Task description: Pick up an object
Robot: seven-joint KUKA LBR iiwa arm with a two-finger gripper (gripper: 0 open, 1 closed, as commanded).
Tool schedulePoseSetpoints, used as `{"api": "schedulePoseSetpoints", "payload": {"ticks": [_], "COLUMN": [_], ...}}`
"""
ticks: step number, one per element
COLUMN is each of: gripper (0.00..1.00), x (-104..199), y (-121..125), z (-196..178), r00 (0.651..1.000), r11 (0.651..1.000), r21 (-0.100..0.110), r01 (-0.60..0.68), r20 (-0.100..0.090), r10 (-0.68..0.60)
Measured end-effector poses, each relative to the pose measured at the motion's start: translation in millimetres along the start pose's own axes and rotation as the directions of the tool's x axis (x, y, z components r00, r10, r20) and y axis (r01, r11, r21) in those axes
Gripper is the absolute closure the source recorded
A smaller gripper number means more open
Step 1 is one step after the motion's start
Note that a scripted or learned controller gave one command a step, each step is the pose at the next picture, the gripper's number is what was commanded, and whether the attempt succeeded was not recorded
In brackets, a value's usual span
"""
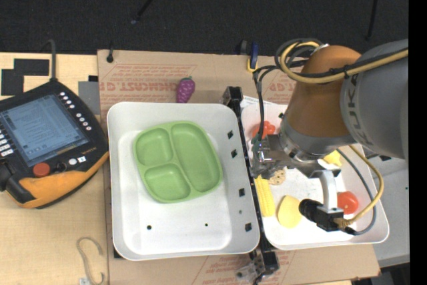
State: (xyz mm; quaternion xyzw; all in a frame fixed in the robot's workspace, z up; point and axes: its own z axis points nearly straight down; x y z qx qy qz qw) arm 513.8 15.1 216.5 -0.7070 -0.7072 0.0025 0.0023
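Note:
My gripper (pixel 265 155) hangs low over the left part of the right bin (pixel 373 233), under the bulky orange wrist that hides much of that bin. Around it lie small toy foods: a red-orange piece (pixel 267 128) just behind it, a speckled cookie-like piece (pixel 277 176) right below it, a yellow corn cob (pixel 265 197) along the bin's left wall, a pale yellow rounded fruit (pixel 288 211) and a red tomato-like piece (pixel 347 201). A yellow item (pixel 331 158) peeks out beneath the arm. I see nothing held by the gripper.
The left bin (pixel 127 223) holds a green divided plate (pixel 177 161). A purple toy (pixel 186 89) lies on the cardboard behind it. A teach pendant (pixel 47 137) sits at the far left, a metal hook (pixel 90 253) near the front. Cables loop around the wrist.

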Motion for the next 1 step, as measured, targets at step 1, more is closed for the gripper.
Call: {"api": "schedulePoseSetpoints", "payload": {"ticks": [1], "gripper": [1.0], "x": [3.2], "y": [-7.2], "z": [-18.5], "r00": [1.0], "r11": [1.0], "r21": [-0.004], "r01": [0.0], "r20": [-0.001], "r10": [0.0]}}
